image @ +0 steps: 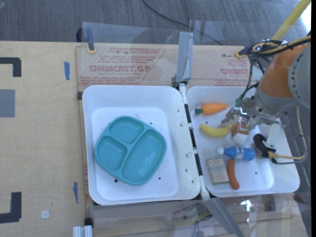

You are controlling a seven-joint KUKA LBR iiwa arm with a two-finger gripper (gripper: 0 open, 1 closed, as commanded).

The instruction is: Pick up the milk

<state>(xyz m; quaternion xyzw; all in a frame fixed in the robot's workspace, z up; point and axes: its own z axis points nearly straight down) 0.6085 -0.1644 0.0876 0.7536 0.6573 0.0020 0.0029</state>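
Gripper (240, 116) low in the right bin (286, 181), over a small carton.

The milk (241, 128) looks like a small brown-and-white carton, directly under the gripper and partly hidden by it; its print is too small to read. Whether the fingers are apart or closed on it, I cannot tell. A banana (215, 130) lies just left of the gripper, a carrot (213, 108) a little farther left and up. Below the gripper lie a blue-capped bottle (239, 153), a sausage (233, 174) and a speckled cracker (217, 170). Well to the left, the left bin (98, 102) holds a teal divided plate (131, 150). Behind the bins, a board (123, 65) carries red lettering reading roughly "CHEMCAST GP".
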